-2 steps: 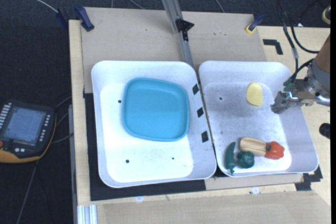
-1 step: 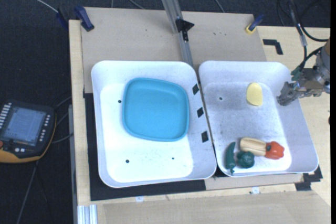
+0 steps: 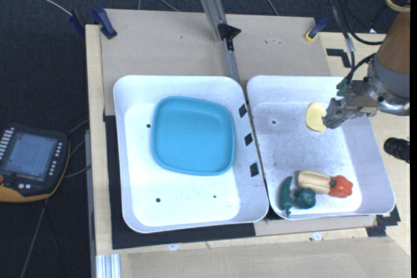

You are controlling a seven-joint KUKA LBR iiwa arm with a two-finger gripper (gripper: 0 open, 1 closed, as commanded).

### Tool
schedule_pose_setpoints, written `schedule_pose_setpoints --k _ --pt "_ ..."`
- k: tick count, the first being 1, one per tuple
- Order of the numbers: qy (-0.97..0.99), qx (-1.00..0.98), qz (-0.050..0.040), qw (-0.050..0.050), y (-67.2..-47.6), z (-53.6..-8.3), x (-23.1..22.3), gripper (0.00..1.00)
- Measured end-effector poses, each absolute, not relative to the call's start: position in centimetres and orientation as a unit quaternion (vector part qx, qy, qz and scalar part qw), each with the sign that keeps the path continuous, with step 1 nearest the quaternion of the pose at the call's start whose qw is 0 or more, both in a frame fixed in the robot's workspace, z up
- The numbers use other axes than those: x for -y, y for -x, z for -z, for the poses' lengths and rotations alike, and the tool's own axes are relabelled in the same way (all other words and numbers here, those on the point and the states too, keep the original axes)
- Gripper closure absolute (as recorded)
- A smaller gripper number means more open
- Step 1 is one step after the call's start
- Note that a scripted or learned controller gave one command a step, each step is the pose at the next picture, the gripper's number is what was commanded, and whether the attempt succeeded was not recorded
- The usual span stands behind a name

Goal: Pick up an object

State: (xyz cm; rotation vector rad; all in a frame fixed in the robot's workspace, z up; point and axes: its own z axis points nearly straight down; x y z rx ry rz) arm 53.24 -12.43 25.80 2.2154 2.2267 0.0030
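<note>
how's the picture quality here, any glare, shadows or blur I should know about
Camera view: even, soft overhead light; the white bins look bright but keep detail; faint shadow under the blue plate; gripper and small toys slightly soft, low resolution; no motion streaks.

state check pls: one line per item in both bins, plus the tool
Square turquoise plastic plate: lying flat, right way up, in the left white bin.
Pale yellow rounded object: resting on the floor of the right white bin, right beside the tool.
Tan, red and green toy pieces: lying clustered at the right bin's near edge.
Tool: low in the right bin beside the yellow object; grasp cannot be told.
</note>
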Motion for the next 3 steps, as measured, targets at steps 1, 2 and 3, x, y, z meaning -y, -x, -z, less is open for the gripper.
schedule_pose_setpoints --k 1,2,3 --pt "-0.705 -0.709 -0.0006 0.000 -54.5 -25.6 6.9 1.00" --pt "-0.705 -0.709 -0.0001 -0.001 -54.7 -24.1 1.5 1.00" --pt "-0.706 -0.709 0.0000 0.000 -55.3 -23.2 -3.5 1.00"
